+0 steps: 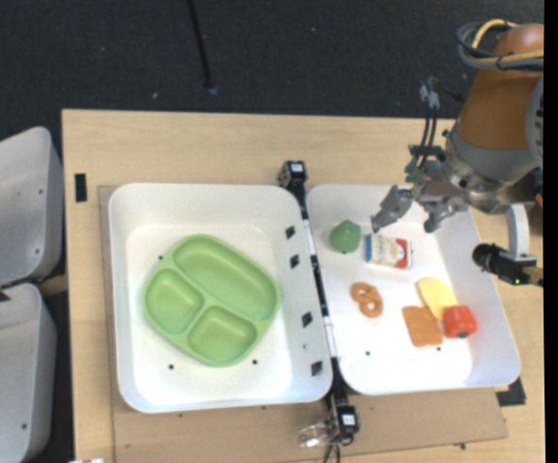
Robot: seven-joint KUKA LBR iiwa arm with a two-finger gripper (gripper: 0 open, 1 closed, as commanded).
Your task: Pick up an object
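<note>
the claw (pixel 411 215) hangs over the back part of the right bin (pixel 491 355), its two dark fingers spread apart with nothing between them. one fingertip points down just above a small white carton (pixel 389 251) with red and blue print; the other sits further right, over bare white floor. the arm (pixel 496 104) above it is grey metal with an orange band, and its upper part is cut off at the picture's right edge, so the wrist joints are hard to read.

just left of the carton lies a rounded green lump (pixel 346 236), near the wall between the bins. in front of the carton lies a small brown pretzel (pixel 366 299), and to its right an orange block (pixel 422 326), a yellow block (pixel 436 295) and a red block (pixel 460 322) lie bunched together, touching or nearly so; their exact shapes are too small to tell. a black fitting (pixel 496 258) sticks in over the right rim.

the front of the right bin is bare and open. the left bin (pixel 125 374) holds a glossy green plate (pixel 211 300) with three hollows, tilted in plan, with open white floor all round it. both bins are smooth and shallow with rounded corners, resting on a pale wooden bench (pixel 86 152). black clips line the join between them.
</note>
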